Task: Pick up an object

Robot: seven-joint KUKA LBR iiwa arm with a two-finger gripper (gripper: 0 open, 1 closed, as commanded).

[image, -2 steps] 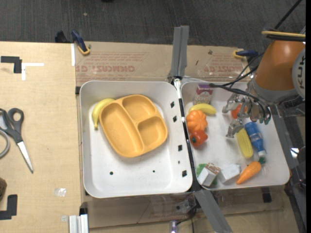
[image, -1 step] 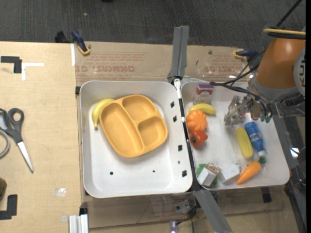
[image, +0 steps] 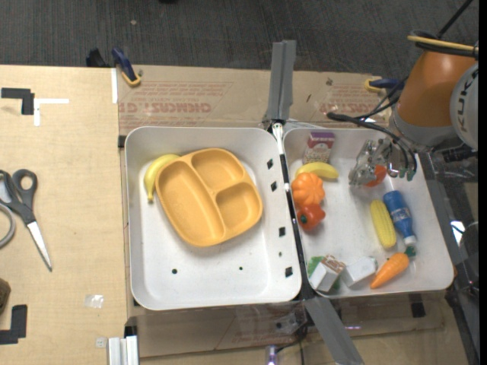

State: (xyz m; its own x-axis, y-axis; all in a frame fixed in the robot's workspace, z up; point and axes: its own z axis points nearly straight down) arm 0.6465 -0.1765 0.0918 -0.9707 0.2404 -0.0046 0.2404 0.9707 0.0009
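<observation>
Two white bins on desk. End effector (image: 374,167) low in right bin (image: 434,226), just above yellow corn (image: 383,223); reddish item (image: 374,175) sits at its tips, grip state can't tell. Step: approach/grasp. Next: close firmly, lift straight, avoid blue bottle (image: 399,215).

I counted two white bins (image: 152,280). In them lay two bananas (image: 156,172), one yellow divided plate (image: 209,196), one pumpkin (image: 308,190), one red pepper (image: 310,217), one corn cob (image: 382,223), one carrot (image: 392,269), one blue bottle (image: 398,213) and one purple carton (image: 319,144). One pair of scissors (image: 27,211) lay on the bench.
</observation>
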